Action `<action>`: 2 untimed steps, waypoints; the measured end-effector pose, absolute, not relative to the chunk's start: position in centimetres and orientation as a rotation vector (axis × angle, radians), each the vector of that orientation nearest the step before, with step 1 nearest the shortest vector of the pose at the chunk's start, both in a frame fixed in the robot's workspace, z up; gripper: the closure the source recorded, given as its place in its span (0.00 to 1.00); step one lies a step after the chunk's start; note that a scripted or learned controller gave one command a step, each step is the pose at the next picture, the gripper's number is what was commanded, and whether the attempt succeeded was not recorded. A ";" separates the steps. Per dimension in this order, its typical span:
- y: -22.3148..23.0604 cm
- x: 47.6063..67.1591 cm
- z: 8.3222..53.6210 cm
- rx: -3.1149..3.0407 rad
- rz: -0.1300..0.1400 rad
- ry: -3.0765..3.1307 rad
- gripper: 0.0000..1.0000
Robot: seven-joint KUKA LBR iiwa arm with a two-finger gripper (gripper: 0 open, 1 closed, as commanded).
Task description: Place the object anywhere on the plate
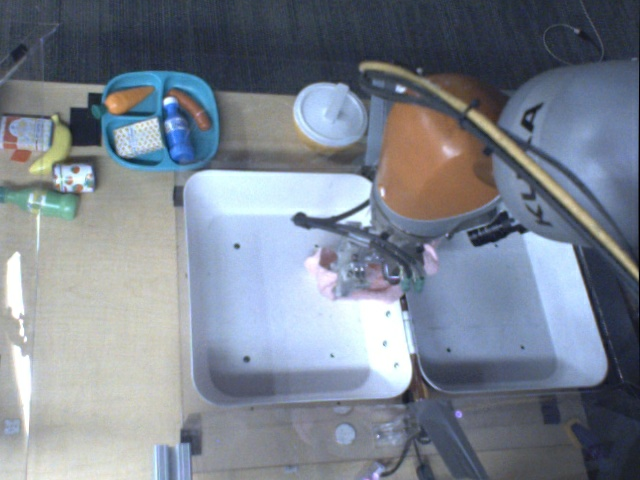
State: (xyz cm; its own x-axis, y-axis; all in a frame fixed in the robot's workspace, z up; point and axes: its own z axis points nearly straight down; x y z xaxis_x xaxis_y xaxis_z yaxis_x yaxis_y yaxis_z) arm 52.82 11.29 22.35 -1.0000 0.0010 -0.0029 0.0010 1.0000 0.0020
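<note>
My gripper [362, 268] hangs low over the right side of the left bin [255, 318], close to the wall it shares with the right bin. Beneath it lies a flat pink thing [326, 273], perhaps the plate. A pink edge pokes out on the gripper's left and another bit [432, 258] on its right. The wrist and its orange band [435, 163] hide the rest. Dark cables run across the gripper body, and I cannot make out any object between the fingers.
The right bin [510, 318] lies under the arm. On the bench behind the bins stand a white lidded cup [330, 116] and a blue divided tray [203, 96] of toy food. A banana [52, 146], a small can [73, 177] and a green bottle [40, 202] lie at far left.
</note>
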 end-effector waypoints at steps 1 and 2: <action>16.1 50.8 22.4 -0.002 0.004 3.139 1.00; 16.0 50.8 22.4 -0.002 0.004 3.139 0.00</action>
